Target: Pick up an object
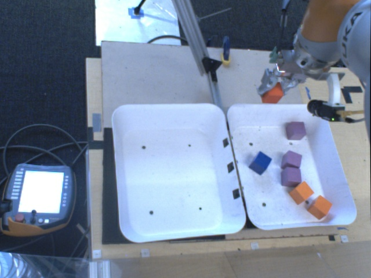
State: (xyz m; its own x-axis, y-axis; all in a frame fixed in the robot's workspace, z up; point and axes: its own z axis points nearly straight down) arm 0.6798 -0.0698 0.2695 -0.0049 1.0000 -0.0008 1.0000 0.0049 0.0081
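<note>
While I watch from far, gripper is clamped on orange block | above far rim of right bin | blue block lies inside.

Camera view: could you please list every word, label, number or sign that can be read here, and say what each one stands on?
No text can be read.
Grey arm casing: dark lettering, cut off and too blurred to read.
Handheld control pendant: screen washed out white; key markings too small to read.
Blocks and white bins: no markings visible.
</note>
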